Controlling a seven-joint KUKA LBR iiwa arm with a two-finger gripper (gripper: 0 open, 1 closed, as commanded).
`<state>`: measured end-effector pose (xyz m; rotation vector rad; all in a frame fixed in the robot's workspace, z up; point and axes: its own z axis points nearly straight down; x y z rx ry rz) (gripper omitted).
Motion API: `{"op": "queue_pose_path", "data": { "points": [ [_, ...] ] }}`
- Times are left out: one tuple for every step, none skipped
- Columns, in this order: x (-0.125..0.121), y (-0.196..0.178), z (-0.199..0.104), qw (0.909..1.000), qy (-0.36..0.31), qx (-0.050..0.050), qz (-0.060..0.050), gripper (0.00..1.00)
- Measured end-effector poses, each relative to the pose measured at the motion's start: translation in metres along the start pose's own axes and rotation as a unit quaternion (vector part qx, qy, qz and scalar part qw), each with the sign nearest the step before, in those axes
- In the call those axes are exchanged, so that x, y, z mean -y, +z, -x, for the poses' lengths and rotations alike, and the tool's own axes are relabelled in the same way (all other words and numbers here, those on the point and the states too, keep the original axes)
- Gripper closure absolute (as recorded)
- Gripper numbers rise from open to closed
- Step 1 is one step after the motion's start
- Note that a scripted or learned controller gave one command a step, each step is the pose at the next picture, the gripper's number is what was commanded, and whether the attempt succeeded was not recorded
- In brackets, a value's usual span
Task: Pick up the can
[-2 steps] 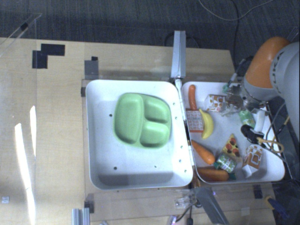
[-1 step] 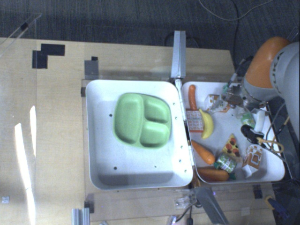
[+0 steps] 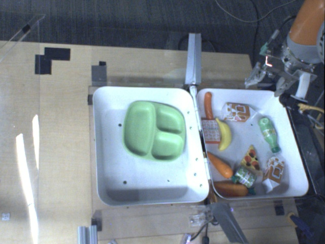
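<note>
1. Can: small, green-labelled, lying tipped on its side in the right bin, low in that bin toward 6 o'clock, just short of the near wall.
2. Crowded on all sides: touching or nearly touching a carrot at its 10 o'clock, a second orange piece at its 7 o'clock, a pizza-slice toy at its 12 o'clock and a patterned carton at its 3 o'clock.
3. Claw: parked over the far right corner of the same bin, at about 1 o'clock from the bin's middle, under the orange band of the arm.
4. Claw state: cannot tell; dark hardware and cables blur together there, nothing visibly held.
5. Key relation: can lies at roughly 7 o'clock from the claw, well apart, nearly the whole bin between them, past a green bottle.
6. Long axis of the can: seemingly running from 10 to 4 o'clock, though too small to fix firmly.
7. Judgement: needs a long diagonal travel toward 7 o'clock, then a descent with the closing direction set across that axis; likely risk of catching the neighbours instead.
8. Left bin with green divided tray: at 9 o'clock, out of the path.
</note>
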<state>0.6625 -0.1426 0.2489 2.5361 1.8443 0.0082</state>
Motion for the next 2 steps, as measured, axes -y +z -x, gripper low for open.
{"op": "queue_pose_path", "data": {
  "points": [
    [-0.001, 0.129, 0.013, 0.9975, -0.070, -0.001, 0.013, 0.00],
    [-0.013, 0.100, 0.015, 0.9987, -0.051, 0.000, 0.000, 0.00]
  ]
}}
